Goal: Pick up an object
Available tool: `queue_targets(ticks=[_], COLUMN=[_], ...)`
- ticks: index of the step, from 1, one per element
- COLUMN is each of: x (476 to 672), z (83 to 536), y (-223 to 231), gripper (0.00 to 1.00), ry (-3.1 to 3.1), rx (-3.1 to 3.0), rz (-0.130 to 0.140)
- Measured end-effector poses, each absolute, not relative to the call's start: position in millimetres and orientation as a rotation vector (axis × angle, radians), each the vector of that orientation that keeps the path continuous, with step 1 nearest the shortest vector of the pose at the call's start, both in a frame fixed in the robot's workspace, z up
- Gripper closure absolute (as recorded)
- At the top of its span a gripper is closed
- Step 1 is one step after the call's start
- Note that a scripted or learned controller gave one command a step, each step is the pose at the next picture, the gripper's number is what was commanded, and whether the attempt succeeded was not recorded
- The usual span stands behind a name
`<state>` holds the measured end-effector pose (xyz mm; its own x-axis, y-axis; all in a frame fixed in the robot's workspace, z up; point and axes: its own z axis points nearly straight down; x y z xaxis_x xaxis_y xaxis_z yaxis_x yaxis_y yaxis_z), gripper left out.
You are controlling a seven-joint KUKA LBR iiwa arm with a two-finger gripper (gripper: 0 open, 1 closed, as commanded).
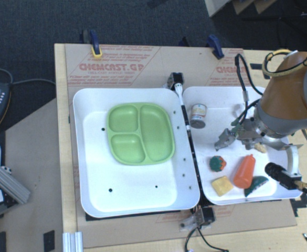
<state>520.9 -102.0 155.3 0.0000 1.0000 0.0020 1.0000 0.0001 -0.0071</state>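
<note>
**Gripper above the toys, nearest one just below and to the left**

The grey two-finger gripper [228,139] hangs over the right white bin [216,96], and its fingers look spread apart with nothing between them. The nearest thing is the small green and red round toy [218,164], lying just below the fingertips and slightly left of them. The orange plastic carrot with a green top [244,172] lies below and to the right, with its long axis running from upper right to lower left. The small grey can [198,116] is well apart, up and to the left. In my judgement the next move is a short descent.
</note>
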Motion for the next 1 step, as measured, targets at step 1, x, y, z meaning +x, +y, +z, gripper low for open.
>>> queue_targets(ticks=[1], x=[525.8], z=[109.5], y=[-105.3], gripper=[0.00], ry=[-2.217], rx=[-2.218], rz=[0.005])
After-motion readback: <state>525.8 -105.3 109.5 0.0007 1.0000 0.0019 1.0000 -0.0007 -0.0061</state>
